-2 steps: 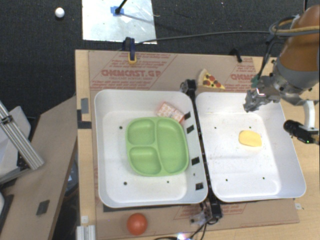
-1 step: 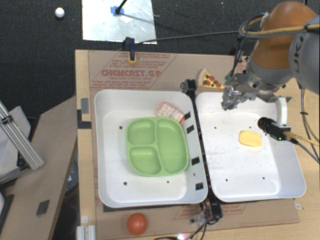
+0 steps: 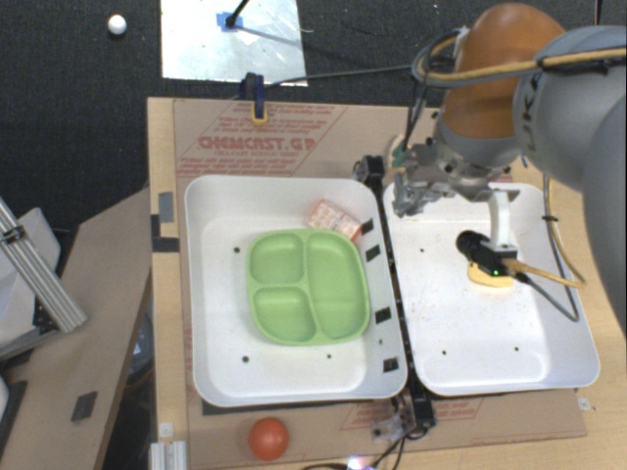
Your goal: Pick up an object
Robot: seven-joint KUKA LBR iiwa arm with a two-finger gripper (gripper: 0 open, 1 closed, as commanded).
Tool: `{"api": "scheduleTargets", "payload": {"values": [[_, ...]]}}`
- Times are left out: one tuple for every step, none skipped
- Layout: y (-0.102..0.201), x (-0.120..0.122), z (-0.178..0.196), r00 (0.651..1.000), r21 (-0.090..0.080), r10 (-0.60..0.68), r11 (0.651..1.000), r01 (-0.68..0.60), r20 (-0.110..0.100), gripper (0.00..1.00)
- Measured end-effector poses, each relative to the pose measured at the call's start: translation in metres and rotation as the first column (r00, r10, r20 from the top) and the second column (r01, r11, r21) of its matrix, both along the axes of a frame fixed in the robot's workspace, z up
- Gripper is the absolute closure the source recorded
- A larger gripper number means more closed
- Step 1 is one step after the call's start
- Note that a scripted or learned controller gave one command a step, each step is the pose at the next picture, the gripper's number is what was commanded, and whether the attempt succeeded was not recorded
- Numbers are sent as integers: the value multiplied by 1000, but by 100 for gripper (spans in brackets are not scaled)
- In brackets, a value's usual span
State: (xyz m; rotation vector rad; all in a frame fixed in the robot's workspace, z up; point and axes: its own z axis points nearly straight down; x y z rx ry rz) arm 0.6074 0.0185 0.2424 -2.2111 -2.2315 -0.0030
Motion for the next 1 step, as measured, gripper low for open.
{"api": "scheduleTargets", "payload": {"values": [[47, 10, -14, 1000, -1, -2, 1000, 2, 1, 100]]}}
